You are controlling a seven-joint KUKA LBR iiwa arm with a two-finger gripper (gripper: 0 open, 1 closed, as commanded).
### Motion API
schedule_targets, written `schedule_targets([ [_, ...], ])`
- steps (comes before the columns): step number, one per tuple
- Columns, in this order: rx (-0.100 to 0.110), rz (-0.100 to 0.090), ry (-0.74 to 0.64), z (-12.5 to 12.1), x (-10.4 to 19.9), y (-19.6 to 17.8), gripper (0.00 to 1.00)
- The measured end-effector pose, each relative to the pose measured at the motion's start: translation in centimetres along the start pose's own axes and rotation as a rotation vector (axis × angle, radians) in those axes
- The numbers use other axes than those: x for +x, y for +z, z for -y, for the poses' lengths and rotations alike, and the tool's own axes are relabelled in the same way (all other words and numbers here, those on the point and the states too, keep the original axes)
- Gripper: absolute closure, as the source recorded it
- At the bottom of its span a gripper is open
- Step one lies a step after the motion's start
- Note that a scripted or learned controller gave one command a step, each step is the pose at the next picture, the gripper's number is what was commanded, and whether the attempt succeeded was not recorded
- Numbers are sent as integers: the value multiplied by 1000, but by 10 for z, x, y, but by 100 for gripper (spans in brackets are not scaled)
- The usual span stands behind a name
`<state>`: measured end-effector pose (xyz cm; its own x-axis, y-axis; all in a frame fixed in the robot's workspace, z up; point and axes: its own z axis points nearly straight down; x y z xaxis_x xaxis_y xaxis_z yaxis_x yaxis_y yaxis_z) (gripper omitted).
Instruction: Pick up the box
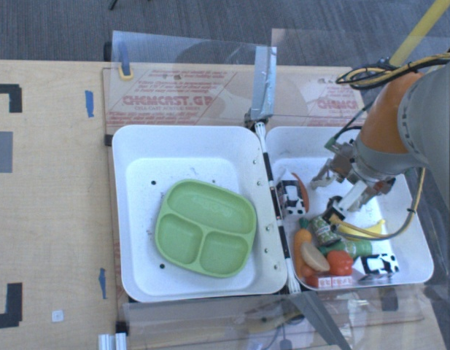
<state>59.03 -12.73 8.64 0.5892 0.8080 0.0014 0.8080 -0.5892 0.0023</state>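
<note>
A small black-and-white patterned box (290,198) stands against the left wall of the right bin (418,265). A second black-and-white box (378,265) lies near that bin's front right corner. My gripper (332,194) hangs over the middle of the right bin, to the right of the first box and apart from it. Its two fingers (323,175) are spread open with nothing between them. The grey arm with its orange band (389,119) comes in from the right.
A green divided plate (204,227) fills the left bin (130,195). In the right bin's front half lie a yellow banana (363,231), a red tomato (340,262), an orange carrot (303,237) and a green item (324,235). A red curved piece (303,184) is beside the first box.
</note>
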Motion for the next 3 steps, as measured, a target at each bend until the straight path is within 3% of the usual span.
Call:
schedule_targets([
  [1,1,1,147,-27,60,1,0],
  [2,10,5,177,-36,68,0,0],
  [3,5,2,611,-35,64,1,0],
])
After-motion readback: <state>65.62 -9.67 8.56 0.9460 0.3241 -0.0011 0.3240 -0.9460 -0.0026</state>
